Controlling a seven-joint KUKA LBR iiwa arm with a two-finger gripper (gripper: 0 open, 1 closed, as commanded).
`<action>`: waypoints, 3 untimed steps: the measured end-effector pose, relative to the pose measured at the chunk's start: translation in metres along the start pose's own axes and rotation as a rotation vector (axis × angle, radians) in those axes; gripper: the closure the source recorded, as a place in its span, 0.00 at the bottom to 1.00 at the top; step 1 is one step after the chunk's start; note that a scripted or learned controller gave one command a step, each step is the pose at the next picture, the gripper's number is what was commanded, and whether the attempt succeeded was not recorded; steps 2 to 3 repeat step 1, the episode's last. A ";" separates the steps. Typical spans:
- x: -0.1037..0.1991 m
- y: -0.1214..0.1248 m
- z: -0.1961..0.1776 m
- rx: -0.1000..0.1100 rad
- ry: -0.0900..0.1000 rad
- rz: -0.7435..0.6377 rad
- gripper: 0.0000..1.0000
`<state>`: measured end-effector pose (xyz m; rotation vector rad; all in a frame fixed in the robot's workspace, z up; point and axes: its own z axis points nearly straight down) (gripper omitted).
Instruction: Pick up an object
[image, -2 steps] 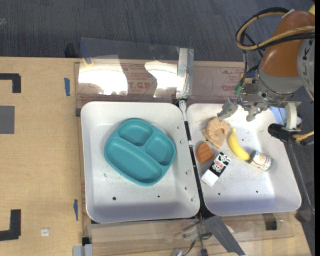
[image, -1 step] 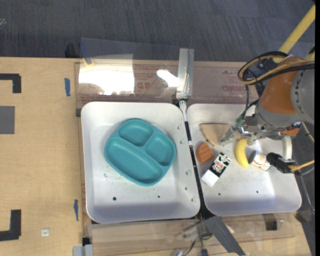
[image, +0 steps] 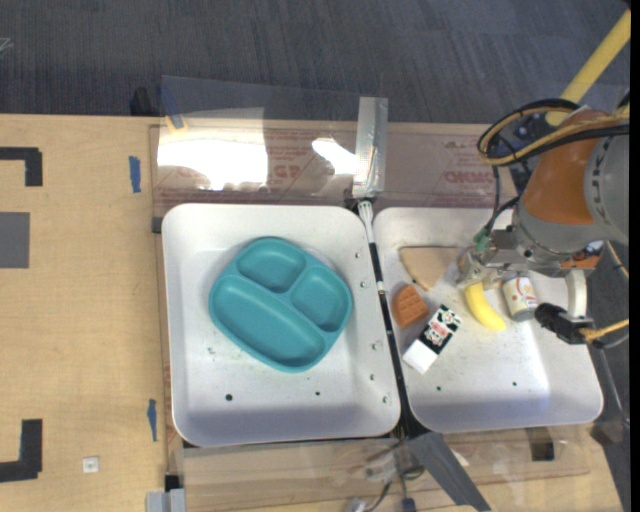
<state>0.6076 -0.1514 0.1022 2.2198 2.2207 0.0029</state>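
In the right bin (image: 500, 395) lie a yellow banana (image: 485, 307), a small white and red can (image: 520, 296), a black and white carton (image: 433, 338), an orange-brown piece (image: 409, 304) and a tan wedge (image: 428, 262). My gripper (image: 478, 268) hangs low over the back of this bin, just above the banana's upper end and right of the tan wedge. The grey wrist and orange band (image: 558, 195) hide the bin's back right part.
The left bin (image: 195, 395) holds a teal divided plate (image: 281, 302). A metal divider (image: 368, 150) and clear sheeting stand behind the bins. Cables (image: 510, 130) loop above the arm. Wooden bench (image: 70, 300) stretches to the left.
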 end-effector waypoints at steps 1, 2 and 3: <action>0.109 0.026 -0.117 -0.007 0.003 -0.010 1.00; 0.109 0.026 -0.117 -0.007 0.003 -0.010 1.00; 0.109 0.026 -0.117 -0.007 0.003 -0.010 1.00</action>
